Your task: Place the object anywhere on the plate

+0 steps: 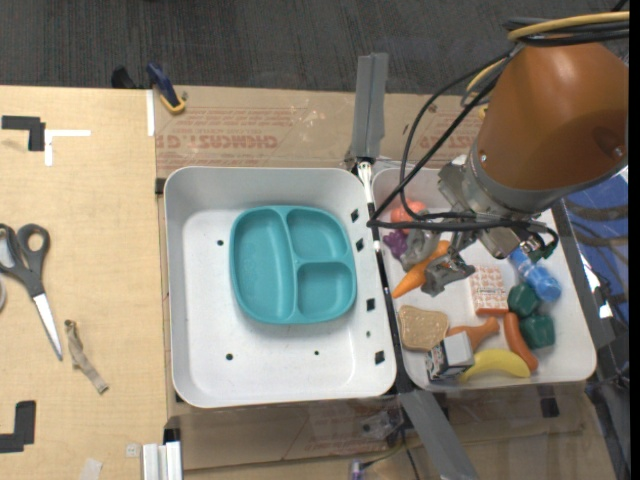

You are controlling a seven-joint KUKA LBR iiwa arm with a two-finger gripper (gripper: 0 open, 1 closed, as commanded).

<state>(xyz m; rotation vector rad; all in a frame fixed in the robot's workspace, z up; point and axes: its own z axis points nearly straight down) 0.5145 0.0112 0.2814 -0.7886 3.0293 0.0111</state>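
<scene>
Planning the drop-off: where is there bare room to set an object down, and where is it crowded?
The teal plate has three bare compartments, and bare floor rings it inside the left bin. The right bin is crowded: carrot, bread slice, banana and other toys packed under the end effector.

The arm comes in from three o'clock, its big orange band (555, 118) bulging at the upper right, around two o'clock in the view. Below it sits the grey wrist (497, 196), black and yellow cables looping off toward twelve. The gripper (447, 271) hangs down past the wrist, pointing toward seven o'clock, low over the right-hand bin.
</scene>
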